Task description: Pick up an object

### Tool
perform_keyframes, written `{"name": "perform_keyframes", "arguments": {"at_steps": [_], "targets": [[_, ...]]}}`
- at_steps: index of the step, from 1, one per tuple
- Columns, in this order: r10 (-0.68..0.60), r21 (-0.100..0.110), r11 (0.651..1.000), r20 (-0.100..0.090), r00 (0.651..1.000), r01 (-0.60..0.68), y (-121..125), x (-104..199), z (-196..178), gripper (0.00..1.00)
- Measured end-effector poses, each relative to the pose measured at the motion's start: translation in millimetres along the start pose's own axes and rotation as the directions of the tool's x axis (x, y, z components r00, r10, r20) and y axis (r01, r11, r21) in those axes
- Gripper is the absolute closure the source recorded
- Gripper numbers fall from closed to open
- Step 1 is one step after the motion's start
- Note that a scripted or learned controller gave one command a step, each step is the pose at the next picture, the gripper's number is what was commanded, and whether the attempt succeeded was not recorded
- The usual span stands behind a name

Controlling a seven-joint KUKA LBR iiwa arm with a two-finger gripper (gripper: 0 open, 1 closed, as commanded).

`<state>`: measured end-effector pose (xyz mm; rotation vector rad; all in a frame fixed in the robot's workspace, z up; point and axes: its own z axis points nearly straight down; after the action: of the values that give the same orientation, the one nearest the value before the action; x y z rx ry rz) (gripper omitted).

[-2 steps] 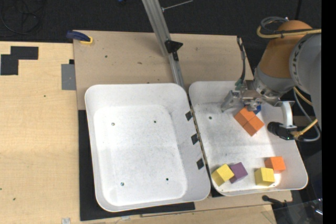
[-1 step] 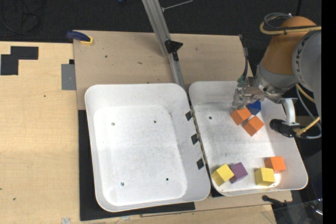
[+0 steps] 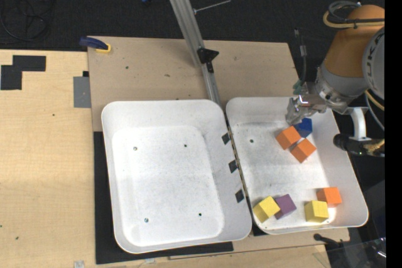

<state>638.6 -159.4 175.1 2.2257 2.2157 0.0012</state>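
While the gripper (image 3: 299, 111) hangs over the right bin (image 3: 264, 154), a small blue block (image 3: 304, 127) sits just under it. It touches an orange block (image 3: 289, 137). I cannot tell if the gripper holds anything.

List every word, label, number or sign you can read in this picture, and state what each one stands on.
None: no legible text on the bins, the blocks, the gripper or the bench.

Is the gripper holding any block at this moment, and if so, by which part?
It cannot be told. The gripper is low in the right bin, just above the blue block, but no block is visibly in it.
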Motion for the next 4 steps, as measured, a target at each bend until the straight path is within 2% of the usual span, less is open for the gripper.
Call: {"name": "perform_keyframes", "arguments": {"at_steps": [1, 2, 4], "targets": [[-0.005, -0.004, 1.000, 0.001, 1.000, 0.005, 10.0, 1.7, -57.8, 1.00], [-0.005, -0.002, 1.000, 0.001, 1.000, 0.005, 10.6, 0.1, -100.2, 1.00], [-0.009, 0.005, 1.000, -0.003, 1.000, 0.009, 22.1, 109.5, -73.8, 1.00]]}}
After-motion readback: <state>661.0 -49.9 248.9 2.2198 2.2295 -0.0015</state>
